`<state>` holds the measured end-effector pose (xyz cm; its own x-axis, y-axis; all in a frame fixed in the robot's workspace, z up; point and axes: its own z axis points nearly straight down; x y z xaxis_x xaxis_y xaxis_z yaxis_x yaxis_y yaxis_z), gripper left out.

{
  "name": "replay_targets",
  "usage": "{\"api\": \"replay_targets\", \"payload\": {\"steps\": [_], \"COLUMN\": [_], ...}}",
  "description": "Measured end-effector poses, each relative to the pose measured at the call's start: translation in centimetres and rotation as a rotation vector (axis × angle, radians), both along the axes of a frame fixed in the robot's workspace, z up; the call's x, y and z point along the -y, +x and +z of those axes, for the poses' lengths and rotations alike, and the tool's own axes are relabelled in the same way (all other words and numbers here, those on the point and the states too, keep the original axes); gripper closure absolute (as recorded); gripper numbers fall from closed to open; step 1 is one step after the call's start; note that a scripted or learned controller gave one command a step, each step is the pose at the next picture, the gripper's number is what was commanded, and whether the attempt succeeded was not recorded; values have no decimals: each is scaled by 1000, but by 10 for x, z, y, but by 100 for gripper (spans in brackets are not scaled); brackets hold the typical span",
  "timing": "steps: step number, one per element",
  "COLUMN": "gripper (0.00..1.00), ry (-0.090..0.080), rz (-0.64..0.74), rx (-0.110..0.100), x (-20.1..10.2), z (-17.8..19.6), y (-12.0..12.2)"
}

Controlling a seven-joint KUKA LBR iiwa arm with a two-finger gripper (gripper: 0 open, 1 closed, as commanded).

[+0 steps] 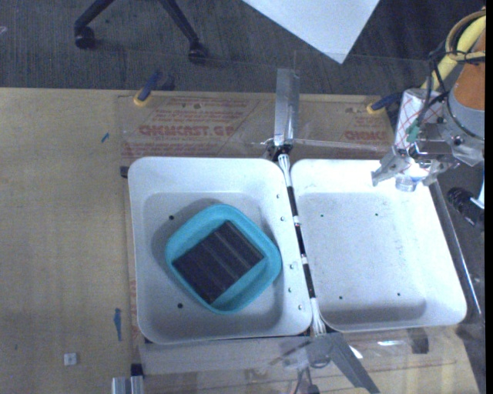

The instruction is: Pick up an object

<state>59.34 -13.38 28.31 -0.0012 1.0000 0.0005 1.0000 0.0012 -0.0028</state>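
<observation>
On the wooden bench (62,231) two shallow white bins are set side by side, touching along a seam of white ties. One object is counted: a teal tray (223,256) of rounded-square shape, turned diagonally, with a dark ribbed insert (216,260) seated inside it. It lies on the floor of the left bin (146,185), slightly toward the front edge and well apart from the arm. The right bin (370,254) shows a smooth, faintly speckled floor with a few small dark dots. One gripper (397,171) is seen at the far right corner of the right bin, above its rim; its metallic parts are pale and blurred (whether the fingers are apart or closed cannot be told, and nothing is seen between them). An orange band (471,85) and yellow cabling are seen on the arm behind it. A clear plastic sheet with reddish lettering (185,127) is laid at the bench's far edge, held by two clamps. Beyond the bench, dark carpet, one chair base (139,23) with castors and one white sheet (316,19) are seen.
</observation>
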Motion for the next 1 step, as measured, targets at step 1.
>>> {"api": "replay_targets", "payload": {"steps": [1], "gripper": [0], "ry": [0], "rz": [-49], "rx": [-2], "x": [-108], "z": [-100], "y": [46]}}
